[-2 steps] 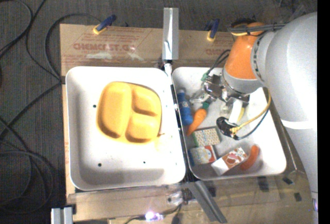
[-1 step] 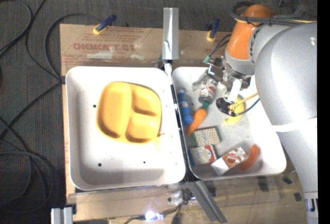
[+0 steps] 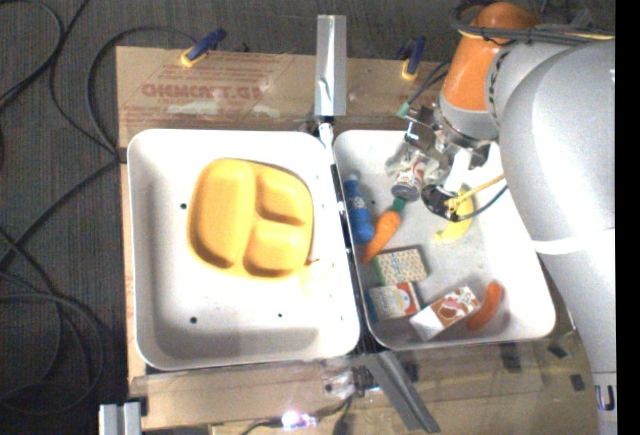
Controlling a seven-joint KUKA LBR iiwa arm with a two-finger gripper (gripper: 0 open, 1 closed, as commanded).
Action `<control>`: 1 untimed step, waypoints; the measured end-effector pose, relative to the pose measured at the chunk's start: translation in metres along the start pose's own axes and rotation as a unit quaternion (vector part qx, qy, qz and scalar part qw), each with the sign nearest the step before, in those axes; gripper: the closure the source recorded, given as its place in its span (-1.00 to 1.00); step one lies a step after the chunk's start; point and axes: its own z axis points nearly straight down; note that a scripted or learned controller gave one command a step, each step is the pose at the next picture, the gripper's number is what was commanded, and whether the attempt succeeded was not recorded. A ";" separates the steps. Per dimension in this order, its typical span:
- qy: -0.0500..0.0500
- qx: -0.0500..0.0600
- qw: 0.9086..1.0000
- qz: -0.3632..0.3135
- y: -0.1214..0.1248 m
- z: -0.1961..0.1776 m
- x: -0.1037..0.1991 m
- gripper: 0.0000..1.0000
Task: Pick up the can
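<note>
The end effector (image 3: 428, 168) hovers in the right bin (image 3: 520, 323), seemingly gripping the can (image 3: 407, 185) near the carrot (image 3: 381, 233); judging this the grasp step, a straight lift comes next.

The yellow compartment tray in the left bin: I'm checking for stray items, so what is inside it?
The yellow moulded plastic compartment tray in the left white bin shows three bare hollows, nothing lying in them. What lies underneath the tray is covered.

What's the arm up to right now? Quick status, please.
Gripper low over right bin, far end. Can right at the gripper, grasp unconfirmed. Toy carrot and blue bottle close beside.
</note>
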 end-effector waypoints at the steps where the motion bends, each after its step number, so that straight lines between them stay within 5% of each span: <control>1: 0.002 -0.005 1.000 -0.028 -0.043 -0.085 0.082 1.00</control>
